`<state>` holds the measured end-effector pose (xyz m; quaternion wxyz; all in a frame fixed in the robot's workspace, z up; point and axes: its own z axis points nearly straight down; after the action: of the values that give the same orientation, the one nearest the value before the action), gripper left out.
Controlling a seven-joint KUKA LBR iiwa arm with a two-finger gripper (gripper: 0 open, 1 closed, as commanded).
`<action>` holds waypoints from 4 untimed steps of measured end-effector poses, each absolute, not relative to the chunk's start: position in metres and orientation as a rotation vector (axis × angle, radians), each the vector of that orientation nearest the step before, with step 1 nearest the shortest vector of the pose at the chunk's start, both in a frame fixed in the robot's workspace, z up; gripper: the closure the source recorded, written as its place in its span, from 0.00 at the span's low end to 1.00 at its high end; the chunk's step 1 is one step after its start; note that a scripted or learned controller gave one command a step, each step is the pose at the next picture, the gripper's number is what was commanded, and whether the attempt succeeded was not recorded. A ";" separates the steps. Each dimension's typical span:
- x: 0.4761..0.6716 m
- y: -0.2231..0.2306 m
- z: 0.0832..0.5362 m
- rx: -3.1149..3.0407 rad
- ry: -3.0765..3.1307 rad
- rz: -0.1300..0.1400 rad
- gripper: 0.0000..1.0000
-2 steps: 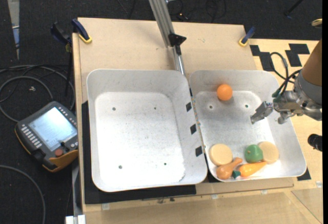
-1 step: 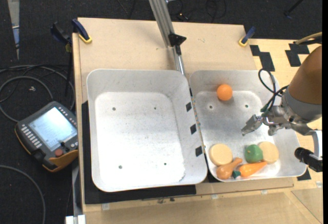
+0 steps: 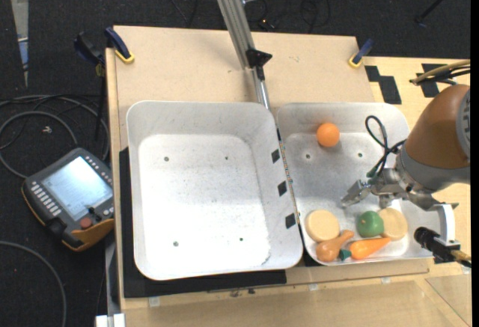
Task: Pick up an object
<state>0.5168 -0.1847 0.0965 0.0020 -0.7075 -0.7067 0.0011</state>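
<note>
At the right edge of the frame the arm (image 3: 441,142) is cut off, its bulk hiding part of the right bin (image 3: 299,168). The claw (image 3: 368,192) hangs low over that bin; whether it is spread or pressed together I cannot tell. Just below it lies a green ball (image 3: 369,224), between two pale discs (image 3: 323,225), with a carrot (image 3: 367,248) beneath. An orange ball (image 3: 327,135) sits apart, toward the bin's upper part. The left bin (image 3: 194,191) fills the frame's centre.

1 fixed camera, high above worktop (image 3: 314,63), angled down; both bins (image 3: 198,191) in frame, arm (image 3: 441,142) entering right.
</note>
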 end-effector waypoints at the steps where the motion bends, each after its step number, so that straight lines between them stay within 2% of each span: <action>1: 0.518 -0.185 0.109 -2.223 -2.220 -0.001 1.00; 2: 0.520 -0.176 0.168 -2.221 -2.230 -0.005 1.00; 3: 0.532 -0.175 0.222 -2.220 -2.231 -0.005 1.00; 4: 0.534 -0.175 0.248 -2.220 -2.229 -0.003 1.00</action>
<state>0.5336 -0.1747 0.2483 -0.0021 -0.7056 -0.7086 -0.0009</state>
